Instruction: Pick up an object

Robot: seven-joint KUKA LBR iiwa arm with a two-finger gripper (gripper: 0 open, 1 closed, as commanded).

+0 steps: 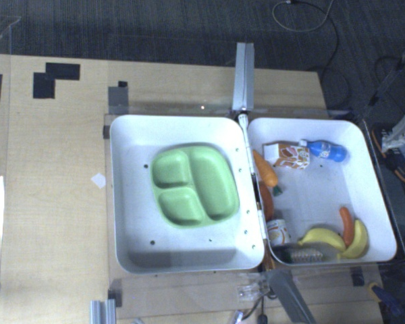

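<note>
Clutter is sitting almost entirely in the right bin (374, 181), so the pick candidates are all there. Nearest the camera, a dark brush-like item (309, 254) is lying along the front wall, too blurred to name for sure. A banana (337, 240) is curling just behind it, touching a red-orange sausage-shaped piece (347, 225). Both are pressing into the front right corner, so walls are crowding a grasp there. A small can (277, 231) is sitting in the front left corner against the divider.

Further back, a carrot (264, 171) is lying along the divider wall, with a small green bit (277, 190) just beside it. I'm judging that one awkward too, since one side is running hard against the wall.

At the back, a carton (290, 155) and a blue bottle (328, 152) are lying on their sides, touching end to end and standing clear of the walls. I'm rating these the easiest targets.

The left bin (131, 201) is carrying a green divided tray (194, 184), lying flat mid-bin. It looks broad and shallow, probably poor for a two-finger grab.

Grey-white hardware (399, 139) is showing at the right edge, outside the bins over the wooden surface (47, 201). It's likely arm-side gear. Tool state: cannot tell. Nothing is looking lifted yet, so I'm reading this as pre-approach.
</note>
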